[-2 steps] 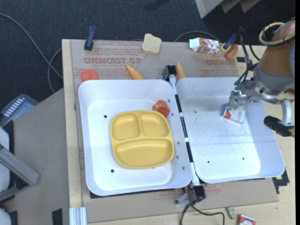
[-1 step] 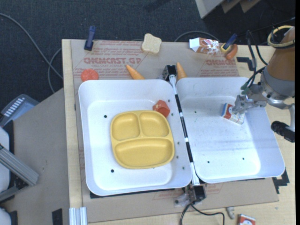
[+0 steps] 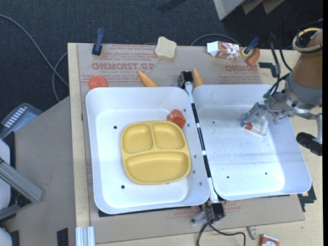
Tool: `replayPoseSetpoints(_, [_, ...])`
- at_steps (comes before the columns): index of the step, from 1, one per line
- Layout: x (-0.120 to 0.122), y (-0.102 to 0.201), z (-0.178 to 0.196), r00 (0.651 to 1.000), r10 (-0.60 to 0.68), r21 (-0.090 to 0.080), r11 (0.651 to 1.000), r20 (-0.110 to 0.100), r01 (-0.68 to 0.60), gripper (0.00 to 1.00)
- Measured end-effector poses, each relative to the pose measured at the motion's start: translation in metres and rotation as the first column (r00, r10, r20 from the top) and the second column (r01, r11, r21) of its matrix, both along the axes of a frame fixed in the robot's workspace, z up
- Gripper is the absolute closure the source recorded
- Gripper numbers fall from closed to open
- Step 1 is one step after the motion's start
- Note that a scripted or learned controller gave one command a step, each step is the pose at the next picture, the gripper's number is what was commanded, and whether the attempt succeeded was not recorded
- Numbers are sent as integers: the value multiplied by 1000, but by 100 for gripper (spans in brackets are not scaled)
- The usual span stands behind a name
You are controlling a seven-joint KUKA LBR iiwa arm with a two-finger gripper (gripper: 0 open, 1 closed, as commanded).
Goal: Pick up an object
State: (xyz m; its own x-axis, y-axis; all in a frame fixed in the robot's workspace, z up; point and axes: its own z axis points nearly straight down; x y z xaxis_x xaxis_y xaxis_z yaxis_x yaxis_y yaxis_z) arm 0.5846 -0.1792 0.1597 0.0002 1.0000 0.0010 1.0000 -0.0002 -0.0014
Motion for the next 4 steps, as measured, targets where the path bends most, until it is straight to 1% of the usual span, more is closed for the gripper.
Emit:
replayPoseSetpoints(1, [45,18,-70,1000,1,-5,1000,11,-1,0])
replayPoseSetpoints(2, [83,-13,-19,1000,1,-3,1000,4,-1,0])
replayPoseSetpoints(3, [49,7,-76,1000,0,0,1000,0,0,0])
replayPoseSetpoints(4, [22,-5,-62,1000,0,-1,1000,0,0,0])
